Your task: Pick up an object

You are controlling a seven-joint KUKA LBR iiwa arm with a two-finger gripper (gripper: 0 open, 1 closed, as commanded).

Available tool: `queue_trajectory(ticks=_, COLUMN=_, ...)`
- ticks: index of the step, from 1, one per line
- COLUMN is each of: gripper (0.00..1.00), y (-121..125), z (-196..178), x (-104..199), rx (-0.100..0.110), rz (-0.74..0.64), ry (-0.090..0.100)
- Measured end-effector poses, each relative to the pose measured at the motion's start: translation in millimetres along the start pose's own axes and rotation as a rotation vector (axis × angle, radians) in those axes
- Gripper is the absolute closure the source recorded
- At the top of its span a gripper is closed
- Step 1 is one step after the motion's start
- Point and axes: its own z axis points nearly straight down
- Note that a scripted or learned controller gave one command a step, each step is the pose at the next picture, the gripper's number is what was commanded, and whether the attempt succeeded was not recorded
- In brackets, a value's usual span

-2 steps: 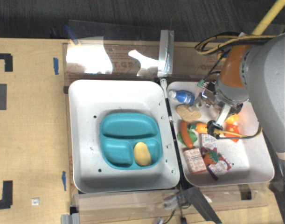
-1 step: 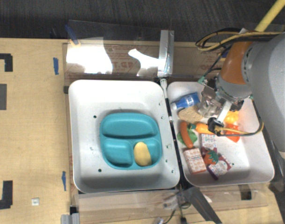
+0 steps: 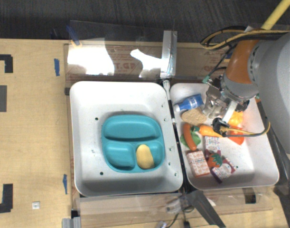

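Approach step; nothing is grasped. Nearest, red packets lie by the front wall of the right bin, with bare floor to their right. Beyond them a carrot and a green piece touch. The gripper hangs low beside a tan piece, the likeliest target; whether its claw is apart or together cannot be told. Next move, as judged: a straight descent, clear of the blue can just behind and the bin's left wall close by.
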Motion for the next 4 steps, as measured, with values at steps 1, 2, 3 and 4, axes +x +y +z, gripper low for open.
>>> queue_trajectory(ticks=1, gripper=1.00, y=16, z=27, x=-38, rx=0.012, rz=0.256, ry=-0.008)
queue_trajectory(ticks=2, gripper=1.00, y=-4, z=26, x=-48, rx=0.011, rz=0.582, ry=-0.010)
queue_trajectory(ticks=3, gripper=1.00, y=-9, z=26, x=-97, rx=0.014, rz=0.778, ry=-0.009)
queue_trajectory(ticks=4, gripper=0.00, y=-9, z=27, x=-99, rx=0.013, rz=0.780, ry=-0.011)
